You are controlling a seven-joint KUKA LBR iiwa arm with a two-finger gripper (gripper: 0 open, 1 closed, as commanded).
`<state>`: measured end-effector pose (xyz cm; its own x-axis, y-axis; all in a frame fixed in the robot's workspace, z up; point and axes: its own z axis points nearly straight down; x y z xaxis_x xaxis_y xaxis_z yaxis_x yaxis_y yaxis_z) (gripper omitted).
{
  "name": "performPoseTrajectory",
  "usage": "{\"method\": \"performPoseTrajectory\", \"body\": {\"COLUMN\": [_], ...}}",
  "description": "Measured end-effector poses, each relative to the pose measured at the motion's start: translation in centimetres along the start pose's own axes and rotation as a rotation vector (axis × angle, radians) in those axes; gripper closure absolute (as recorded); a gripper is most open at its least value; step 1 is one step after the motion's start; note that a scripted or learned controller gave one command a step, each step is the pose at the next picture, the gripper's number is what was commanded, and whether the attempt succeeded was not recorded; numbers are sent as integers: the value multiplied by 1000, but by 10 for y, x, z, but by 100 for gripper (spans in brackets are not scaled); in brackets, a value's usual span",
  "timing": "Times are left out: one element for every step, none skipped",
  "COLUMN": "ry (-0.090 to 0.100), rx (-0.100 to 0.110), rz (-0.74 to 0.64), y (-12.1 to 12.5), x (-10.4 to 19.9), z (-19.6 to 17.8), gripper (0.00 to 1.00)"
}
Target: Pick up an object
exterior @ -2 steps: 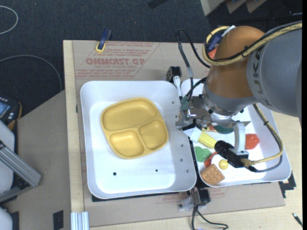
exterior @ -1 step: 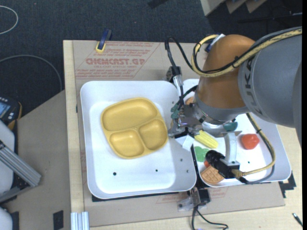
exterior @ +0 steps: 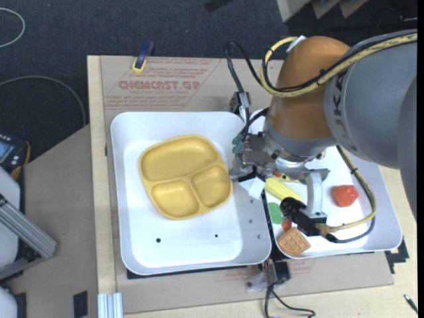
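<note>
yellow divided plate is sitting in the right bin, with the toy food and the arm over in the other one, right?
Not quite: the camera view shows the yellow divided plate in the left bin, not the right. The rest holds: the toy food, such as the red piece, the corn and the waffle, lies in the right bin, where the arm reaches down.

Red "CHEMCAST GP" print on brown board (exterior: pixel 159 83)
</note>
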<state>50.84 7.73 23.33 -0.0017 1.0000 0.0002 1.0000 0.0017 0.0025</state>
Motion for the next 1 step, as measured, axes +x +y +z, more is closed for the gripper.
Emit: {"method": "performPoseTrajectory", "body": {"ry": [0], "rx": [8], "rz": [2], "y": [-10], "x": [0], "z": [18], "gripper": [100]}}
